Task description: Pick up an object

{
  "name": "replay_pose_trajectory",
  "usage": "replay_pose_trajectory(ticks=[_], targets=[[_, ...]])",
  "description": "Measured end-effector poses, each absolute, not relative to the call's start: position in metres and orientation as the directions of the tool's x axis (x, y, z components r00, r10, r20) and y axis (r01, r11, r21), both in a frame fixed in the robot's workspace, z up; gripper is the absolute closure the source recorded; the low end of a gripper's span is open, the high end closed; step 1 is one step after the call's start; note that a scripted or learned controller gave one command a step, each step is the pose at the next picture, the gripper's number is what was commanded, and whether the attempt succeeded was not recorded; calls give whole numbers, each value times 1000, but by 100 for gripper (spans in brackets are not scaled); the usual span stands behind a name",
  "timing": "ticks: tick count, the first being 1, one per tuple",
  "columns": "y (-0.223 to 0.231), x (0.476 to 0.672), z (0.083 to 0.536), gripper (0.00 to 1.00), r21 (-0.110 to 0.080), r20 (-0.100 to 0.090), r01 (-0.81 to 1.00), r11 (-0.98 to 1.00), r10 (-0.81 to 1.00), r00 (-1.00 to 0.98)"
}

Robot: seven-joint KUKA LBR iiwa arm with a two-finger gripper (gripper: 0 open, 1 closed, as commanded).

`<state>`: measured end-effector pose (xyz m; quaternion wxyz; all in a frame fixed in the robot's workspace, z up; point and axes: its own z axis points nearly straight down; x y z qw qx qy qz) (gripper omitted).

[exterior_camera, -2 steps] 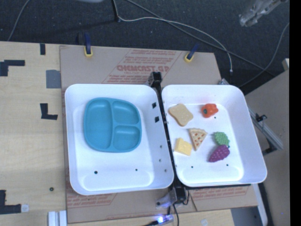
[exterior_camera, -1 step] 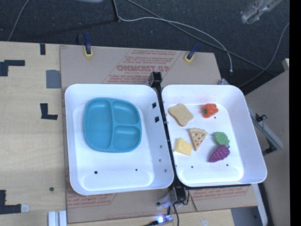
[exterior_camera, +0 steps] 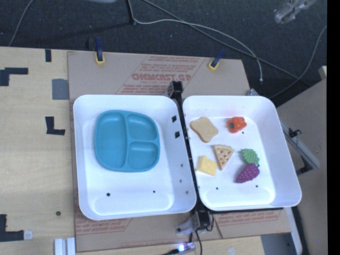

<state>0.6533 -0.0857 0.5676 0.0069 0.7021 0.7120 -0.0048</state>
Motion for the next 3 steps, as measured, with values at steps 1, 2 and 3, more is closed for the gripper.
replay_pose_trajectory(ticks=[1,2,3], targets=[[-75,632,533,100,-4,-1,1000,0,1000,0],[-139,646,510,100,-4,-2,1000,-5,1000,5],[-115,623,537,100,3,-1,1000,3,1000,-3]])
